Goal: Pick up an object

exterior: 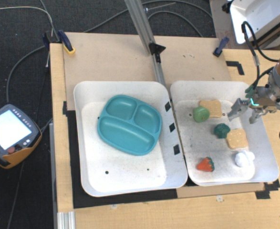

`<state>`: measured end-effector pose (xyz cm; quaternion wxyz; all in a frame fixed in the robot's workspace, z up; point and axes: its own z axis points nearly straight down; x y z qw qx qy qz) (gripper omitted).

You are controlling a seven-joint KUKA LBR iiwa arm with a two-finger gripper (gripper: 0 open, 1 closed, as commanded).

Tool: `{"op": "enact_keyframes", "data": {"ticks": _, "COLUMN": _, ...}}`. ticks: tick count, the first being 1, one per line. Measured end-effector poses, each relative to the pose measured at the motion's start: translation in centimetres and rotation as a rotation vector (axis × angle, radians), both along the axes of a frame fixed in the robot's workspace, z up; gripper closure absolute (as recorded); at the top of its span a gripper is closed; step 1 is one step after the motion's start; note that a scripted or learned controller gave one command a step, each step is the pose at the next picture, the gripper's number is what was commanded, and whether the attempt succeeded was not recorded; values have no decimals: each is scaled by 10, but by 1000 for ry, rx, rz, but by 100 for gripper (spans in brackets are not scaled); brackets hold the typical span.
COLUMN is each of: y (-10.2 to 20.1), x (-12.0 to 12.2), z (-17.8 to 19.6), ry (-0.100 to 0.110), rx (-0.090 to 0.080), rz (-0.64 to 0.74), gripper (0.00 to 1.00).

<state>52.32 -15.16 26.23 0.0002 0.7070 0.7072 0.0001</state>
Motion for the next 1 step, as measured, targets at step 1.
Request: {"op": "enact_keyframes", "data": {"ticks": 1, "y": 0, "x": 0, "z": 0, "ry": -1, "rx": 0, "rz": 0, "gripper": 0}}
